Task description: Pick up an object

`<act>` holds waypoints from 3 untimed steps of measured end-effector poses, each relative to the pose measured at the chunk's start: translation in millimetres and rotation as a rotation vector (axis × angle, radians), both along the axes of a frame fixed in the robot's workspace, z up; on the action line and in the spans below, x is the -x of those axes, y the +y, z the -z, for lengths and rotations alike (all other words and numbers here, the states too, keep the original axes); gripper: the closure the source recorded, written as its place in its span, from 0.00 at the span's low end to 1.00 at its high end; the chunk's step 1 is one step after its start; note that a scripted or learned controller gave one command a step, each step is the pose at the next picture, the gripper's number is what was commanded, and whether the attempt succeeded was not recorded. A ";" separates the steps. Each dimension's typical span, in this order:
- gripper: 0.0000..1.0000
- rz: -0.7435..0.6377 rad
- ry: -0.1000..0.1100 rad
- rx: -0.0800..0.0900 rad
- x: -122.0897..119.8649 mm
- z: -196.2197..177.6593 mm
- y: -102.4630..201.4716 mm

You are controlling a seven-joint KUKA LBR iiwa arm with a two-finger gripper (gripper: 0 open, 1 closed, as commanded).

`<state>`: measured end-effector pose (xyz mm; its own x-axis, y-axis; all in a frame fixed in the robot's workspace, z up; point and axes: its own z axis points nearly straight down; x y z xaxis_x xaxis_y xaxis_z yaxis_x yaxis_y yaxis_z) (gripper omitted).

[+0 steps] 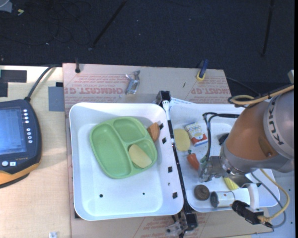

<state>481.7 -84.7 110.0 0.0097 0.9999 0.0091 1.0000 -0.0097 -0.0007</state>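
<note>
My gripper (206,170) reaches down into the right bin (188,114), under the grey and orange arm (258,133). A small red-orange piece (192,160) lies just left of it. A brown round disc (202,192) sits below it. Further up the bin lie a pale yellow oval piece (182,139) and a small white and red carton (196,133). A yellow piece (230,184) peeks out under the wrist. The arm hides much of the bin's right half.
The left bin (84,182) holds a green divided plate (109,148) with a yellow piece (139,155) in its lower right compartment and an orange piece (154,131) at its right rim. A tablet (10,133) lies far left. A white cylinder (224,198) is mounted low on the arm.
</note>
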 end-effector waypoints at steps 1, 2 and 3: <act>0.00 0.001 0.001 0.000 0.2 0.4 0.0; 0.00 -0.009 0.002 0.007 5.7 20.4 -1.6; 0.00 -0.011 0.002 0.007 -16.2 20.5 1.2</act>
